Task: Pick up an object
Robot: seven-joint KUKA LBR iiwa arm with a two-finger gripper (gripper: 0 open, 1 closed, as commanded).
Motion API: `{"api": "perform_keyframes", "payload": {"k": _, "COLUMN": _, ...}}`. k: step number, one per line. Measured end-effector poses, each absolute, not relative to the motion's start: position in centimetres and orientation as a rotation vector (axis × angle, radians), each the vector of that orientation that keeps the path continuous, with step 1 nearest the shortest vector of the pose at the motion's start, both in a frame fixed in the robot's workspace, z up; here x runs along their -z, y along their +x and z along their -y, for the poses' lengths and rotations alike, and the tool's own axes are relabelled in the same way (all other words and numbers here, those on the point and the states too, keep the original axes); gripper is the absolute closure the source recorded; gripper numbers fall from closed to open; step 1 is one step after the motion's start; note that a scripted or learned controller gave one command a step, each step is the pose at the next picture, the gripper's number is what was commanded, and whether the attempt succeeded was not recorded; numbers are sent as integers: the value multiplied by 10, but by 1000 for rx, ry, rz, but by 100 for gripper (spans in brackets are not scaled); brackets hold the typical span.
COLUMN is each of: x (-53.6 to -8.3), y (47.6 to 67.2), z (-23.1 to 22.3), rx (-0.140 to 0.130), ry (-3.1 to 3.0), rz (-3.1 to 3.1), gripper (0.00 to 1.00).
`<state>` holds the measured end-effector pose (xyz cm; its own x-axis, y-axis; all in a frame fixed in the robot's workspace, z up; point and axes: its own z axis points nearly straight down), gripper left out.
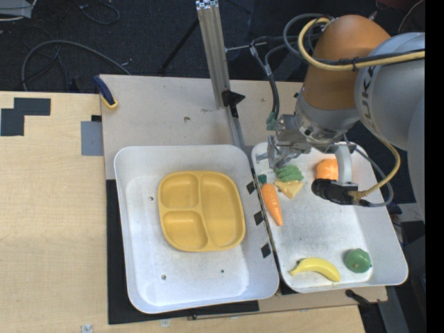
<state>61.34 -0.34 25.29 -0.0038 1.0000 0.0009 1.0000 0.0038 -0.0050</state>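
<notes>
My gripper [279,158] hangs low over the back left part of the right bin [312,231]. Just below and right of it lies a small yellow and green toy [290,180]. An orange carrot [272,204] lies along the bin's left wall, close in front of the gripper. An orange round toy [326,170] sits to the right, partly behind the arm's black fitting. Toward the front of the bin lie a yellow banana [316,269] and a green round fruit [358,260]. I see nothing held.
The left bin [139,269] bears a yellow divided plate [202,210]. A metal post [215,54] rises behind the bins, near the gripper. Cables loop around the arm's orange band [343,61].
</notes>
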Motion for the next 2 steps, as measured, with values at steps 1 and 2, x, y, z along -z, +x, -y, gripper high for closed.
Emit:
{"api": "perform_keyframes", "payload": {"k": 1, "x": -256, "y": 620, "z": -50, "rx": -2, "ry": -2218, "rz": 2223, "gripper": 100}}
{"api": "perform_keyframes", "payload": {"k": 2, "x": -256, "y": 625, "z": -103, "rx": -2, "ry": -2217, "rz": 2224, "gripper": 100}}
